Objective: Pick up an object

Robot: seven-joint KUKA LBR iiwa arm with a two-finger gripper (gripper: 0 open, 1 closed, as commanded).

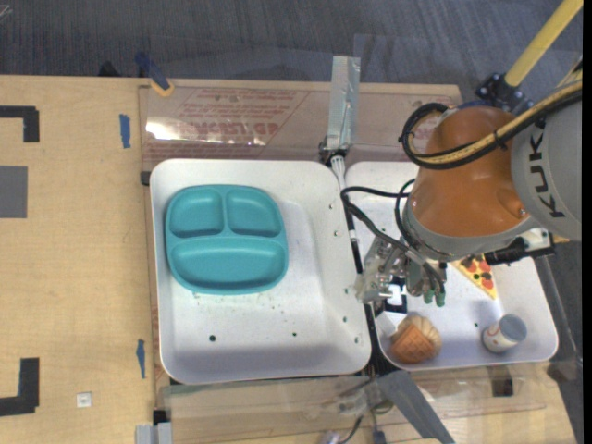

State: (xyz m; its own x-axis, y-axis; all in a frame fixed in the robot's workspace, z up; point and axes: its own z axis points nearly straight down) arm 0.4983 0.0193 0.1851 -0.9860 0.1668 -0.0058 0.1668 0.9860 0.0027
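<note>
My gripper hangs low over the left part of the right bin, under the orange wrist band. A tan, round waffle-patterned object lies just in front of it, near the bin's front left corner. A pizza-slice toy lies to the gripper's right, partly hidden by the arm. A small grey and blue cup-like object stands at the front right. Nothing shows between the fingers.
The left bin holds a teal divided plate in its left half. A metal post rises behind the seam between the bins. Cables trail from the wrist across the seam.
</note>
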